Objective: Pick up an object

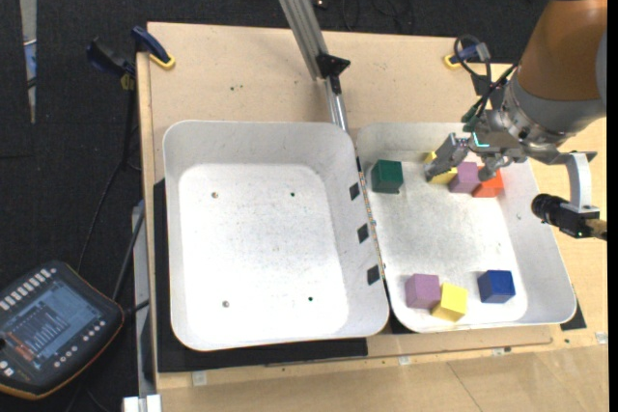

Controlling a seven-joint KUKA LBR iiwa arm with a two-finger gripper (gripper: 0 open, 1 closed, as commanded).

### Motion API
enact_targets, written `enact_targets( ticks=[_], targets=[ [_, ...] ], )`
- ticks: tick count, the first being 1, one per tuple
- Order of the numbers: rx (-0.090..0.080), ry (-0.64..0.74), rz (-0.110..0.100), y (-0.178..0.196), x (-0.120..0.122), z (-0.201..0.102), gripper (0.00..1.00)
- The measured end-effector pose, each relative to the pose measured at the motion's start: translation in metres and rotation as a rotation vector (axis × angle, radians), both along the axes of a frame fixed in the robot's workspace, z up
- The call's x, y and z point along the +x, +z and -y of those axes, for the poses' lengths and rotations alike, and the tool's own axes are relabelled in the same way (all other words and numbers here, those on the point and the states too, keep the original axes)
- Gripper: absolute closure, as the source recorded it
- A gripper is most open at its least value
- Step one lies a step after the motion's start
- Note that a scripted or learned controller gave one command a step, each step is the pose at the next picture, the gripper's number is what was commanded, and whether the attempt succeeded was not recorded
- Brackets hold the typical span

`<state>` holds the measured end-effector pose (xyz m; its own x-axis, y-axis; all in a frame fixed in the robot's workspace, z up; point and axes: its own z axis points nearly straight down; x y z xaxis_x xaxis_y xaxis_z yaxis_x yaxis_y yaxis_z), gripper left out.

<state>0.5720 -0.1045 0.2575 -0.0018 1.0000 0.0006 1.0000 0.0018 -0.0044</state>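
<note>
The arm (565, 43) reaches in from the right over the right bin (541, 251), its orange band sitting above the grey wrist; the gripper (454, 156) hangs low at the bin's upper edge, right among a tight cluster of small blocks. That cluster holds a pink block (467, 178), an orange block (490, 185) touching the pink one on its right, and a yellow block (442, 175) just left of the pink one; the dark fingers overlap the yellow block and the top of the pink one, and the view is too cluttered there to tell whether they stand apart or are closed, or whether any block sits between them.

A green cube (387, 176) lies to the left of the cluster, near the bin's left wall, apart from the gripper. Along the near edge of the same bin lie a purple block (422, 290), a second yellow block (450, 302) touching it at its lower right, and a blue cube (495, 286) a little further right.

The left bin (183, 207) lies beside the right one on the wooden bench (241, 72); a slanted metal pole (294, 0) crosses the bench's far side; a handheld control pendant (48, 328) rests at the lower left, off the bench.
</note>
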Motion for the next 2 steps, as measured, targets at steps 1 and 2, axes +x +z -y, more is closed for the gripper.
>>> enact_targets(
  ticks=[1, 2],
  targets=[
    [-0.001, -0.002, 0.004, 0.002, 0.001, 0.000, 0.00],
    [0.000, -0.002, -0.002, -0.061, 0.003, -0.003, 0.00]
  ],
)
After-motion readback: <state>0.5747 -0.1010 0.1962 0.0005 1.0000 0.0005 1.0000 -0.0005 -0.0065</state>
